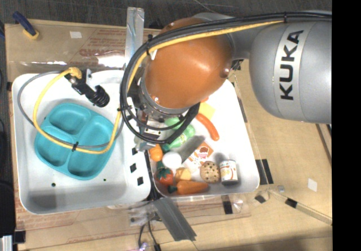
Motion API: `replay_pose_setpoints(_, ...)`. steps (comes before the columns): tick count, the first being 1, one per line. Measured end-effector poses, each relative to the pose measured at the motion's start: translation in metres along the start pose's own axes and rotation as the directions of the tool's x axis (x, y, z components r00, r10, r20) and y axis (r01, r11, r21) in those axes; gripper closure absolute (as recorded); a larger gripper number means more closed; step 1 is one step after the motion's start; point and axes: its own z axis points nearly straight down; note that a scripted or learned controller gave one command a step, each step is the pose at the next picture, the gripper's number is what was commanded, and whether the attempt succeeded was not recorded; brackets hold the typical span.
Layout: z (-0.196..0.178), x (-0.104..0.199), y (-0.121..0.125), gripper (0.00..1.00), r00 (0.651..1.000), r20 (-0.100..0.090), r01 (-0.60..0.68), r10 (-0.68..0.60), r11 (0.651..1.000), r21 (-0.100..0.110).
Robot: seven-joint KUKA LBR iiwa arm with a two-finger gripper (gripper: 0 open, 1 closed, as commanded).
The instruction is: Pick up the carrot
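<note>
carrot (pixel 192 187) lying flat at the right bin's (pixel 246 148) near edge, beside a cookie (pixel 210 171) and small can (pixel 228 171) | end effector hidden under the orange band (pixel 186 69), grip state cannot be told | teal divided tray (pixel 73 140) in the left bin (pixel 34 188)

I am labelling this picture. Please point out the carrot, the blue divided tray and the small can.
carrot (pixel 192 187): camera view, middle of its orange body.
blue divided tray (pixel 56 151): camera view, floor of its left compartment.
small can (pixel 228 171): camera view, its labelled side.
</note>
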Motion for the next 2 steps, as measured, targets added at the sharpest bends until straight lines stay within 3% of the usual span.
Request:
replay_pose_setpoints(1, -0.067, 0.060, -0.044, 1.00, 0.999, -0.005, -0.037, 0.037, 0.999, 0.002)
replay_pose_setpoints(2, 0.011, 0.105, -0.021, 1.00, 0.998, 0.005, 0.068, -0.068, 0.998, -0.002)
